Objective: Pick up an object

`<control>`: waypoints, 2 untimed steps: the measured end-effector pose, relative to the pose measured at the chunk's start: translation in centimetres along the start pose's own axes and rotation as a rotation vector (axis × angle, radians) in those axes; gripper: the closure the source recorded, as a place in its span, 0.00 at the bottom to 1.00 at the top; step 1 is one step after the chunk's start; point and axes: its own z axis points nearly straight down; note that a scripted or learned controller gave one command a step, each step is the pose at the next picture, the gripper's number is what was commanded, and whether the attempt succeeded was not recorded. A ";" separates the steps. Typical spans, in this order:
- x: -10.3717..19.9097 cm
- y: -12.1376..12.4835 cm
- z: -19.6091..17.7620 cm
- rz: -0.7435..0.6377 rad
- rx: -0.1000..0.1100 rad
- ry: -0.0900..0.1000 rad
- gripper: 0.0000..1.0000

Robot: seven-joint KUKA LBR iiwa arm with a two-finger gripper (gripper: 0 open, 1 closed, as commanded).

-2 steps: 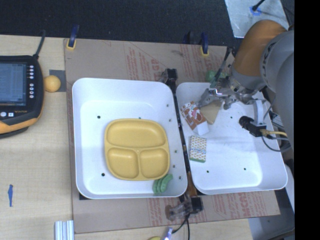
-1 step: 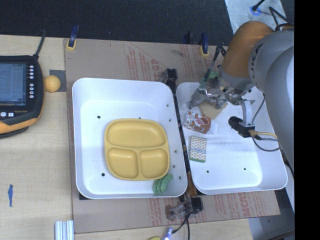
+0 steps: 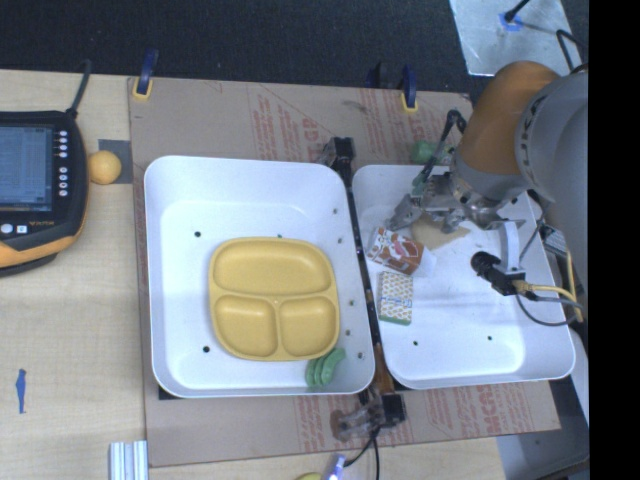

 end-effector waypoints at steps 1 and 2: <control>-0.1 2.7 0.1 0.003 0.003 0.002 0.00; -6.3 2.6 0.0 0.004 0.004 0.002 0.00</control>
